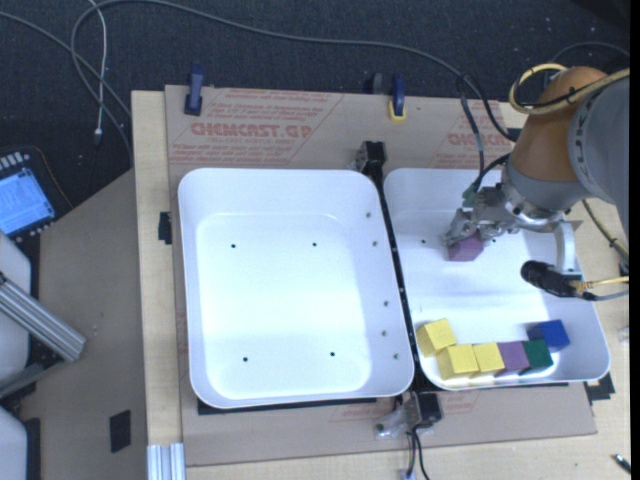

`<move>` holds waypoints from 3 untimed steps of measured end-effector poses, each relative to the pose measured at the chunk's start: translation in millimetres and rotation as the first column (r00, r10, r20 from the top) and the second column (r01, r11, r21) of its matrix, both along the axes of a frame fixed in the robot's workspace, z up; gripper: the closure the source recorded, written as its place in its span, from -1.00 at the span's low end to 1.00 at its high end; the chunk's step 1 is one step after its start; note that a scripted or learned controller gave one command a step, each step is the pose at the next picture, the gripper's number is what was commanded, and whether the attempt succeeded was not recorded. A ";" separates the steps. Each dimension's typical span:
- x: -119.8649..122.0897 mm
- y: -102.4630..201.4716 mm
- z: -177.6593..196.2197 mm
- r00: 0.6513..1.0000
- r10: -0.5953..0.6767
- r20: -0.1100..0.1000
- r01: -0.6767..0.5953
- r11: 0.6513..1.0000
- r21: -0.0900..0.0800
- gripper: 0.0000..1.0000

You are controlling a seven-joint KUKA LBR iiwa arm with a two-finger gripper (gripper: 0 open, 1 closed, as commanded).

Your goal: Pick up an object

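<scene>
Gripper [468, 236] sits over the upper half of the right bin [420, 193], reached in from three o'clock by the grey arm [600, 138] with its orange band [545, 138]. A purple block [465, 250] shows at the fingertips, its top tucked under the metal of the gripper and its lower part sticking out toward six o'clock. The fingers look closed against that block, with it pinched between them (though whether it is lifted clear of the bin floor or resting on it, I cannot tell from this slant).

Along the six o'clock wall of the right bin lies a row of other blocks, well apart from the gripper. A yellow block [435, 335] sits at the nine o'clock end, slightly above the rest; next come a second yellow block [461, 359] and a third yellow block [488, 357], touching one another. Beside them is a pale purple block [512, 355], then a green block [537, 354], with a blue block [549, 334] just at one o'clock of the green one.

The left bin [200, 268] lies at nine o'clock of the right one, the two rims touching along the middle. Both rest on a cardboard sheet [270, 128] with red print, held at twelve o'clock by two blue clamps [195, 88].
</scene>
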State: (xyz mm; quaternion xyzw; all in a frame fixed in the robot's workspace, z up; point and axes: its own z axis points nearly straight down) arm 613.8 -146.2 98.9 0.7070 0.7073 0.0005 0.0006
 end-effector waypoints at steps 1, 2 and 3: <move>-46.6 59.3 -9.1 1.000 0.002 0.002 -0.002 1.000 0.000 1.00; 6.3 117.2 94.1 1.000 0.006 0.009 -0.006 1.000 0.002 1.00; -3.2 179.4 88.8 1.000 0.005 -0.002 -0.005 1.000 0.002 1.00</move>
